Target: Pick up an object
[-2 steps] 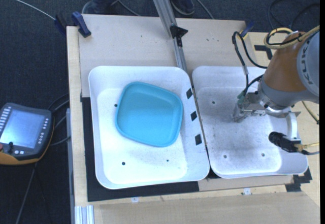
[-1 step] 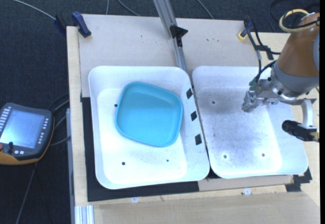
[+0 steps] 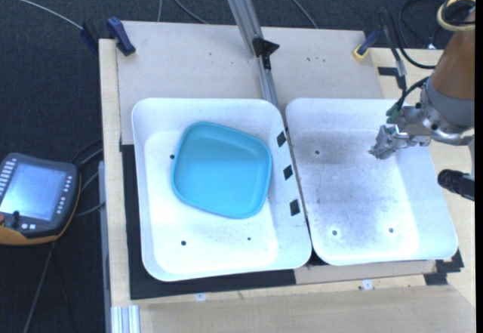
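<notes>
One blue plate [image 3: 222,169], square with rounded corners, lies flat in the left bin [image 3: 151,116], frame centre-left. Right bin [image 3: 423,237]: gripper [image 3: 383,144] hovers over its upper right part, nothing visibly held. Step: approach, apparently not yet at the plate. Next move calls for travel leftward across the bins' divide, then descent.

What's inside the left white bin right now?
The left white bin holds one blue square plastic plate, lying flat near its middle. The bin floor beneath the plate is covered, so anything under it is hidden.
</notes>
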